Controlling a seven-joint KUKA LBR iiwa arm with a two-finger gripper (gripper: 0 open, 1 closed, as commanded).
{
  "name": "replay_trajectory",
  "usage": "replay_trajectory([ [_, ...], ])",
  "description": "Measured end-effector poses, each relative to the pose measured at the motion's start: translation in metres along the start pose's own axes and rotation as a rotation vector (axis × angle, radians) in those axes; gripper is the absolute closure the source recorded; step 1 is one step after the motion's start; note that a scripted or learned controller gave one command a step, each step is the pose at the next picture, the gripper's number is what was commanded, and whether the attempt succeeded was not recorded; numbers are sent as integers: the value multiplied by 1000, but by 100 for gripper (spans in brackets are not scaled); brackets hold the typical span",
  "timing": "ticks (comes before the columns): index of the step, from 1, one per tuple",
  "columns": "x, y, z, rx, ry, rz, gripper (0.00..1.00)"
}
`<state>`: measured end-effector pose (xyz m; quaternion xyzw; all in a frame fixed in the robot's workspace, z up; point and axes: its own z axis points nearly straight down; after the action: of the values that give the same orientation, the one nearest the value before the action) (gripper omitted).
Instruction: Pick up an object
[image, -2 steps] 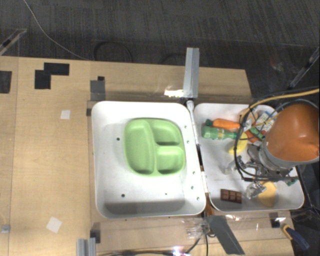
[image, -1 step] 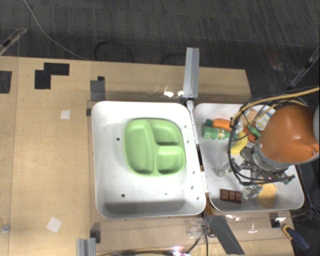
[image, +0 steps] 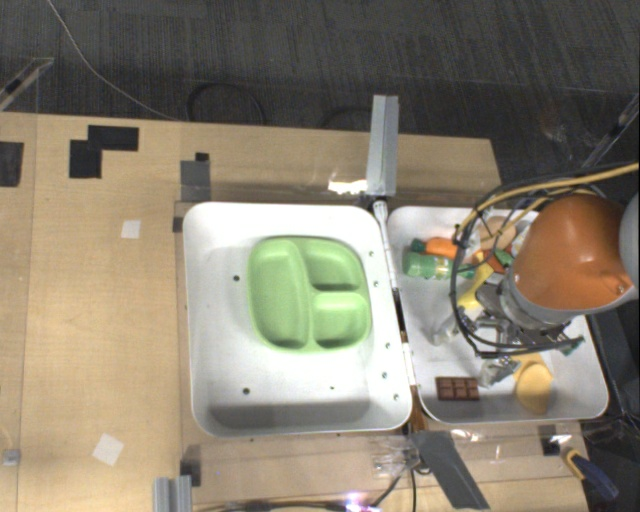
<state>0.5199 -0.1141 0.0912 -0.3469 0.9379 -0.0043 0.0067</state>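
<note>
The right bin (image: 430, 405) holds several small objects: a green item with an orange end (image: 428, 262), a brown chocolate bar (image: 458, 389) near the front wall, and a yellow lemon-like piece (image: 535, 384) at the front right. My arm, with its orange band (image: 570, 252), hangs low over this bin and covers its middle. The gripper (image: 497, 352) is down among the cables, just left of the yellow piece and behind the chocolate bar. The wrist and cables hide what lies under it.
The left bin (image: 215, 300) holds a green sectioned tray (image: 305, 292). A metal post (image: 382, 145) stands at the back between the bins. Black and yellow cables (image: 470, 290) loop beside the wrist over the right bin.
</note>
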Motion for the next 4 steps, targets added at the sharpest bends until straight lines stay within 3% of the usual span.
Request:
replay_trajectory([
  [1, 0, 19, -1, 7, -7, -167, 0],
  [2, 18, 0, -1, 5, -8, -614, 0],
  [3, -56, -73, 3, -2, -5, -594, 0],
  [4, -69, -100, 5, -6, -2, -575, 0],
])
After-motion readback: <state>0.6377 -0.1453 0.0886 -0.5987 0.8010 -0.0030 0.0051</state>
